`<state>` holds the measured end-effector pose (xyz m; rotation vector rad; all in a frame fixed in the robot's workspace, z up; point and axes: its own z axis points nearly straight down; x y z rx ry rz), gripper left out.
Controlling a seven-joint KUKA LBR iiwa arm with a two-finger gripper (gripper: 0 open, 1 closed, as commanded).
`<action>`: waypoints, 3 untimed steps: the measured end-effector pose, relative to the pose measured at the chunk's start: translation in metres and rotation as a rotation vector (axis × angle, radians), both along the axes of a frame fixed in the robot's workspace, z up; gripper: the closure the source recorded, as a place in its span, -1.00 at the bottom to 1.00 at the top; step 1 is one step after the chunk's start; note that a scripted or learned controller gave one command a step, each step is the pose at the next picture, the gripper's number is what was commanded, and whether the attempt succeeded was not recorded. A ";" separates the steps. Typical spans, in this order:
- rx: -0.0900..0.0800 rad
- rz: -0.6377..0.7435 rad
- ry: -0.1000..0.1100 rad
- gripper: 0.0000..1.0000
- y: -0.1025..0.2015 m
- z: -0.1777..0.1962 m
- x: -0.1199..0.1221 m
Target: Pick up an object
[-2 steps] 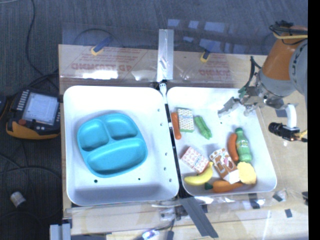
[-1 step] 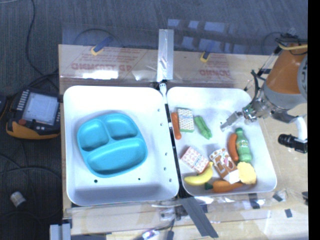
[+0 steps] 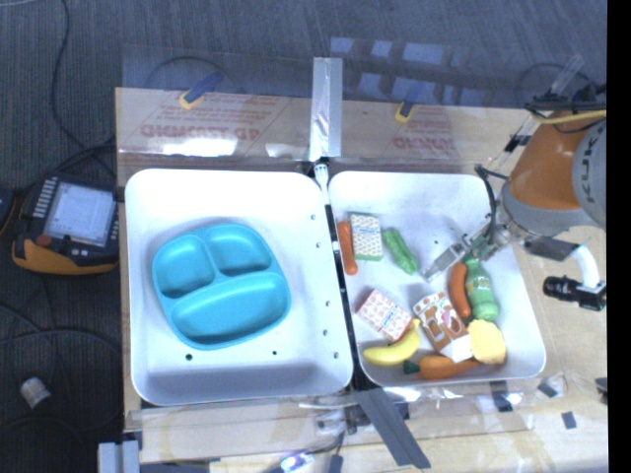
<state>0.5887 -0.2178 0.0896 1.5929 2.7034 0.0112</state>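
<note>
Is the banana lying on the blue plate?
No, the banana lies in the right bin among other toy food, while the blue plate sits in the left bin.

A blue divided plate [image 3: 221, 283] lies in the left white bin [image 3: 138, 363], its three compartments facing up. Both bins rest on a bench topped with brown cardboard [image 3: 227, 126] bearing red print. On the grey carpet to the left sits a handheld pendant [image 3: 64, 227] with a pale screen and orange trim, black cables [image 3: 39, 28] trailing around it.
</note>
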 end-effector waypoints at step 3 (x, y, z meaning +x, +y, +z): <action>-0.012 0.719 -0.013 1.00 0.043 0.012 0.007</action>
